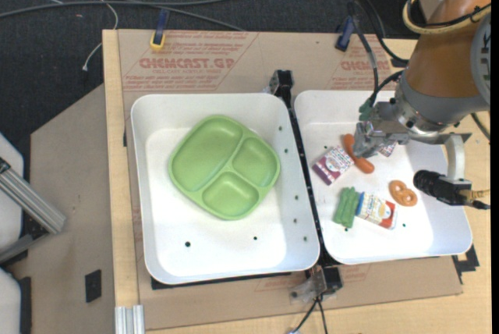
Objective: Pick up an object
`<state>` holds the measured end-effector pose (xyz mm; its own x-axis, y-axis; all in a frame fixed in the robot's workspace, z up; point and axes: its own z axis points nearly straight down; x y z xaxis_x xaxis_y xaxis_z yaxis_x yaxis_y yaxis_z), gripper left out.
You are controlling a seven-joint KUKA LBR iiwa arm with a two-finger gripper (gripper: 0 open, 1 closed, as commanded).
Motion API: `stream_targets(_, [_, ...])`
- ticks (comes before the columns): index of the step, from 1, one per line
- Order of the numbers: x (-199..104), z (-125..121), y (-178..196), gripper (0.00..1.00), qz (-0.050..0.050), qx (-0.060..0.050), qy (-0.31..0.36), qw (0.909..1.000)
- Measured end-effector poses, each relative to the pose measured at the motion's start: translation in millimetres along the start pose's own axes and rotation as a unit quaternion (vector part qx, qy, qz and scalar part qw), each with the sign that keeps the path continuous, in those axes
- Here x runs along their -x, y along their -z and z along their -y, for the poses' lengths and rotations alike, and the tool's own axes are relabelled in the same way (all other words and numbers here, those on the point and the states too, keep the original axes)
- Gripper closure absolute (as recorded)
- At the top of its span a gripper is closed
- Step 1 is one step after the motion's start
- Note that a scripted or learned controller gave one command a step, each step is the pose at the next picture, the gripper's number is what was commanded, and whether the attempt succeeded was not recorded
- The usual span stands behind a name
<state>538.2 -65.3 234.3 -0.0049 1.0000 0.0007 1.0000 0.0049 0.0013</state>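
My gripper (368,147) reaches down into the right bin (437,246), directly over an orange carrot-like piece (359,161) whose ends show beside it. A purple and white packet (332,165) lies just left of that. A green block (346,207) rests against a white pouch with red and yellow print (377,211) nearer the front. A small brown pretzel (402,193) lies right of them.
The left bin (156,246) holds a green divided plate (224,166). Black clamps (281,83) sit along the seam between the bins. The grey and orange arm (448,51) hangs over the right bin's far right corner. A black cylinder (440,186) juts over the right side.
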Motion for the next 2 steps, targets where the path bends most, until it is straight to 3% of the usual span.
stream_targets(2, [-89, -50, 7, 1.0, 0.0, 0.001, 0.0, 1.0])
